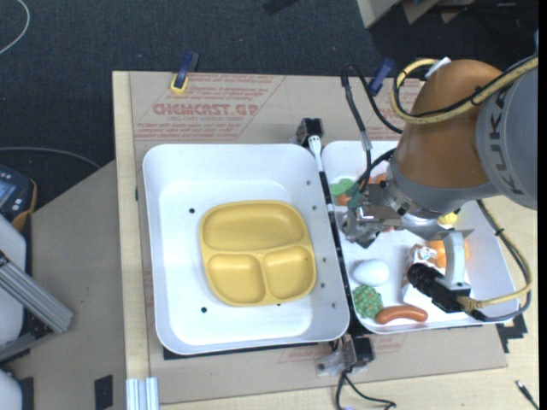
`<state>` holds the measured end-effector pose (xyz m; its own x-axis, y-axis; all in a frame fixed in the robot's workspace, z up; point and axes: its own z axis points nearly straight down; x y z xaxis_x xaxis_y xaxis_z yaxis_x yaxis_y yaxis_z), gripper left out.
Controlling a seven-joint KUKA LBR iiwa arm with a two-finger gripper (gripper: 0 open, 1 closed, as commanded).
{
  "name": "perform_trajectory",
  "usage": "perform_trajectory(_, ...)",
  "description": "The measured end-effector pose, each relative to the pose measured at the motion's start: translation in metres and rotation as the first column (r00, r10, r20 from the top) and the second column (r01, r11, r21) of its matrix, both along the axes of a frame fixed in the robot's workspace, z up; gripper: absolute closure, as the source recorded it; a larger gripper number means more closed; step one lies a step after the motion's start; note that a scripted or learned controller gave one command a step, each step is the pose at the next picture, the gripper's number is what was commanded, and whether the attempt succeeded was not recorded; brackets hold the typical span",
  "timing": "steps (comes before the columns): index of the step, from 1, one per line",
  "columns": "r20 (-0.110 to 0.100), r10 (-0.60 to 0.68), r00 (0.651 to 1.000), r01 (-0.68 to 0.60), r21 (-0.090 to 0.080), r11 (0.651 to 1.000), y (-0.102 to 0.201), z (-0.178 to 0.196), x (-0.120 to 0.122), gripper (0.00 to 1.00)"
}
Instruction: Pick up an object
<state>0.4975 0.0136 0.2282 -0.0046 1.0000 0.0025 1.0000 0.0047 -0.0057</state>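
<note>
The right bin (489,290) holds small toy foods: a white egg (371,272), a green broccoli piece (368,300), a sausage (402,315), a green leafy item (344,186) and an orange piece (437,252). My gripper (362,223) hangs low over the bin's left part, just above the egg and below the green leafy item. The arm's orange band (449,126) covers much of the bin's back. Whether anything sits between the fingers is hidden by the wrist.
The left bin (171,254) carries a yellow three-compartment plate (256,252) in its middle. A black clip (308,131) sits at the divider's back end. Cables (479,306) trail over the right bin's front right corner.
</note>
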Motion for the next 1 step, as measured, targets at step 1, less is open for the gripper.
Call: perform_trajectory(1, 0.001, -0.002, 1.000, 0.002, -0.001, 1.000, 0.0160, 0.0033, -0.0156, 1.00)
